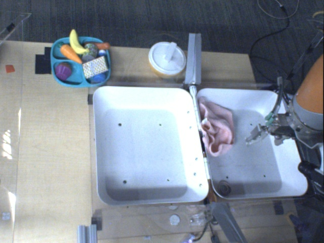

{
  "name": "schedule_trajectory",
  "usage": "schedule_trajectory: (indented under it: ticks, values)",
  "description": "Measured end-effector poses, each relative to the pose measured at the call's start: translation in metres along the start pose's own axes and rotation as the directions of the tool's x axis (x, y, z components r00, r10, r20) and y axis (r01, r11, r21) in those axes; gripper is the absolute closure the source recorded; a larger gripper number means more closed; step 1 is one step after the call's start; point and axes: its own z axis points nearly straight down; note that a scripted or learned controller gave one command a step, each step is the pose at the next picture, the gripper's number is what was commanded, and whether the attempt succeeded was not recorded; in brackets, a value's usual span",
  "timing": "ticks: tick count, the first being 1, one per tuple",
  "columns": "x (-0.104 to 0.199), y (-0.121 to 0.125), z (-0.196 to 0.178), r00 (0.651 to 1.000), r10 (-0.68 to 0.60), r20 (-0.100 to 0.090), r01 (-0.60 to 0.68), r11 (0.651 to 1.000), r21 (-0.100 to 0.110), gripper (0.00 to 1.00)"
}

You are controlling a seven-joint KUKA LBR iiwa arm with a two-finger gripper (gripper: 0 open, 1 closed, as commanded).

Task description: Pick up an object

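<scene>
Take the right bin (263, 184) as your landmark. At its near edge, in the lower left corner of its floor, you'll see a small dark round disc (224, 189). Further up, the gripper (258, 134) hangs over the middle of that bin's floor, reaching in from the right; the fingers are small and blurred against the white, so you cannot tell how far apart they stand, and nothing shows between them. To the gripper's left, apart from it, a crumpled pink cloth (217, 128) lies against the bin's left wall, running from the upper corner down toward the middle. The left bin (147, 146) sits just beside the right bin, sharing the central divider. Beyond the bins, on the bench above that divider's far end, you have a white lidded cup (167, 58), and well to the left of it a blue tray (80, 61) holding toy food, including a banana and a carrot.
</scene>
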Motion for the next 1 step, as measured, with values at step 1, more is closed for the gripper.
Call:
schedule_trajectory:
  ticks: [1]
  values:
    - [0.0004,0.0573,0.1271,0.989,-0.146,0.000,0.146,0.989,0.000,0.00]
